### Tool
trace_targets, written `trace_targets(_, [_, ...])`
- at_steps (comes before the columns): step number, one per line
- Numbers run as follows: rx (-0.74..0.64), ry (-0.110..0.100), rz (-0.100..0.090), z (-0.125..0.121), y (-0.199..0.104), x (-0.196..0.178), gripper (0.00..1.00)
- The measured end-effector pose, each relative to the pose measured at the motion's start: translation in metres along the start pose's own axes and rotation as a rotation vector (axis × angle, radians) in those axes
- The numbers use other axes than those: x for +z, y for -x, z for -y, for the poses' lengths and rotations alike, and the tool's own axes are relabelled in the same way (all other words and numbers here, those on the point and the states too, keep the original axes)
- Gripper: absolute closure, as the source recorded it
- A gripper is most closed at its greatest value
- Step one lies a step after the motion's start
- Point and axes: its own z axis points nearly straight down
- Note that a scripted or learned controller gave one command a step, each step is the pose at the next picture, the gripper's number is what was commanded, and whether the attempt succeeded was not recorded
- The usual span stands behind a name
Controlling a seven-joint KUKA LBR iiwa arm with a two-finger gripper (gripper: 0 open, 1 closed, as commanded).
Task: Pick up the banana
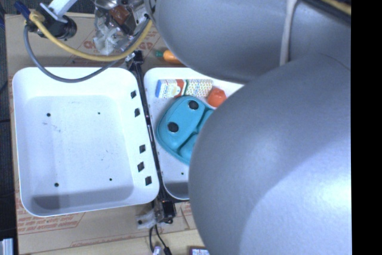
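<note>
Banana position can't be told, probably hidden under the arm (268,146), whose grey bulk covers most of the right bin (173,188). The gripper (116,25) hangs beyond the far edge of the bins, above the bench near the left bin's far right corner. It's blurred and cluttered, so open or closed is not readable, and nothing can be made out in its grasp. A yellow hose (89,55) loops just below and beside it, with a dark cable trailing over the left bin (18,128) rim.

In the exposed strip of the right bin there is a teal plastic toy (179,125), a small labelled packet (179,88) at the far wall, and an orange-red item (216,96) touching the toy's far end. A small orange object (170,57) lies just outside the far wall.

Risks, as judgement:
- The gripper is well apart from the right bin's contents, so a descent from here would meet bench or bin rim.
- The yellow hose could be confused with the banana by colour.
- If the banana is crowded against the toy, the grasp may close on the wrong item or slip.
- The cable may snag the divider between the bins.
</note>
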Motion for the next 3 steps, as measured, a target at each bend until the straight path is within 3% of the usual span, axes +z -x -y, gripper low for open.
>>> trace_targets(1, [-0.088,-0.001,0.002,0.037,0.056,0.096,1.0])
trace_targets(2, [-0.327,-0.004,0.0,-0.054,0.064,0.144,1.0])
trace_targets(3, [-0.257,-0.005,0.0,-0.04,0.111,0.214,1.0])
